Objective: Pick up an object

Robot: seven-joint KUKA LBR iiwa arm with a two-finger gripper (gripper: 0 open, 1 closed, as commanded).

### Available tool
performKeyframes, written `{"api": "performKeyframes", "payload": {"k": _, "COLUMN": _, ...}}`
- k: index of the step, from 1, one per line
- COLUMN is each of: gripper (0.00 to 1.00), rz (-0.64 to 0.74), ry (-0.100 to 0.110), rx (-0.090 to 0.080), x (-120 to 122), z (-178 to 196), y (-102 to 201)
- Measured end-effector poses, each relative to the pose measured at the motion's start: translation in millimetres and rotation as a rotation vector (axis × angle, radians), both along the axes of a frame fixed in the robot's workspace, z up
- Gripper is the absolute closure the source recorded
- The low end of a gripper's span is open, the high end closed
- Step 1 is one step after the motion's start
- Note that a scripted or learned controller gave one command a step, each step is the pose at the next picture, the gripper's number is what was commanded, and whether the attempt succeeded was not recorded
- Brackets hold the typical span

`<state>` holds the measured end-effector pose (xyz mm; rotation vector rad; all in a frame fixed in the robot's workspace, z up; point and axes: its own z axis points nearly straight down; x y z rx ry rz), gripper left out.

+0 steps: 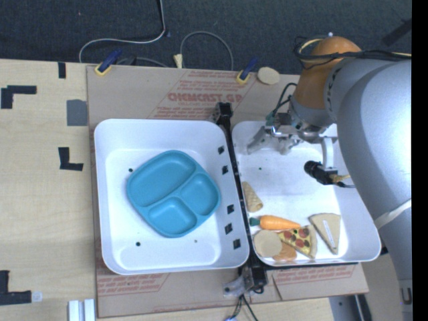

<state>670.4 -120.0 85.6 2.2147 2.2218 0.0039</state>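
Two white bins side by side on a cardboard sheet (pixel 200 95). In the left bin (pixel 110 152), a blue divided plate (pixel 174 192), lying flat near the middle.

In the right bin (pixel 364 236), toy food, all at the near end: a carrot (pixel 279 223) lying crosswise; just nearer than it, a pizza slice (pixel 302 241) and a round tan piece (pixel 266 244), touching or overlapping; to their right, a tan wedge (pixel 326 231). Farther up, against the bin's left wall, a tan crust-like piece (pixel 251 196), apart from the rest.

Over the far end of the right bin, the gripper (pixel 269 139), reached in from the right, well apart from the food. Nothing seen in its grasp. Cannot tell whether set wide or narrow. Between gripper and food, bare white floor.
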Motion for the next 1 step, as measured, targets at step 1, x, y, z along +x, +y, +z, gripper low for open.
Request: {"api": "performKeyframes", "payload": {"k": 1, "gripper": 1.0, "rz": 0.0, "ry": 0.001, "rx": -0.003, "x": -1.6, "z": 10.8, "y": -0.2}}
